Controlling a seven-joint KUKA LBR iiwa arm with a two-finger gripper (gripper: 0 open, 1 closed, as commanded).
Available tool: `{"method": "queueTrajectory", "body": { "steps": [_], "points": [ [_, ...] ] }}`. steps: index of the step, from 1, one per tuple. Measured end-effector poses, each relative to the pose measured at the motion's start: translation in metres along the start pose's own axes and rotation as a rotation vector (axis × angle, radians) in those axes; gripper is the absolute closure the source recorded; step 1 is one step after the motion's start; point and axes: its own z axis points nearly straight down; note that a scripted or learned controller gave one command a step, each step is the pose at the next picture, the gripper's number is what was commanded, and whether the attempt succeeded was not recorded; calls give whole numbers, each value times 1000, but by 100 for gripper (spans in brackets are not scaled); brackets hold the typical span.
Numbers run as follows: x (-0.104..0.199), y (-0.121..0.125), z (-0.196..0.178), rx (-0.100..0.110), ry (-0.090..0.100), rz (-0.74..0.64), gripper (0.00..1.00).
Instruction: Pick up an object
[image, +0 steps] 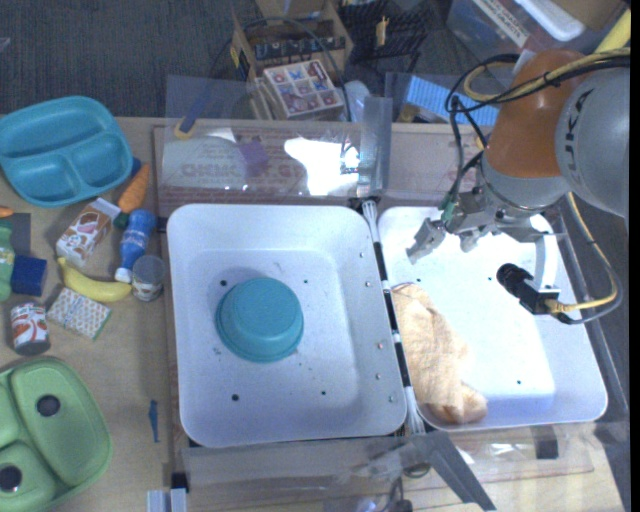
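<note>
Standing over a pale wooden bench (120, 400) seen from above at a slant, with dark grey carpet beyond its far edge. At the far left, a blue divided plate (65, 150) lies near the back and a green moulded tray (45, 430) sits at the front corner. Between them is a scatter of small toys: a small carton (84, 232), a yellow banana (92, 282), a blue and white bottle (133, 243), an orange carrot shape (135, 187) and a patterned square packet (80, 312). Next comes the left white bin (200, 400), shallow and square, with an upturned teal bowl (261, 318) near its middle. Behind both bins stands a clear plastic panel (260, 165) catching a bright glare, and past it on the floor is a small wooden crate (295, 75) of boxes. The right white bin (560, 390) sits just beside the left one. A crumpled tan cloth (437, 352) lies along its left wall, running toward the front corner. The grey arm (600, 130), orange banded, reaches in from the right, and its gripper (440, 232) hangs above the back left part of the right bin, apart from the cloth. I cannot tell whether its jaws are apart or together; nothing shows between them.
</note>
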Motion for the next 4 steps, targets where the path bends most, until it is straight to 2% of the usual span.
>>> {"method": "queueTrajectory", "body": {
  "steps": [1, 2, 3, 4],
  "points": [
    [-45, -20, 71, 2, 2, -61, 0],
    [-28, -83, 94, -14, -3, -295, 0],
    [-33, -57, 94, -11, -2, 62, 0],
    [-21, -83, 94, -13, -2, 89, 0]
  ]
}}
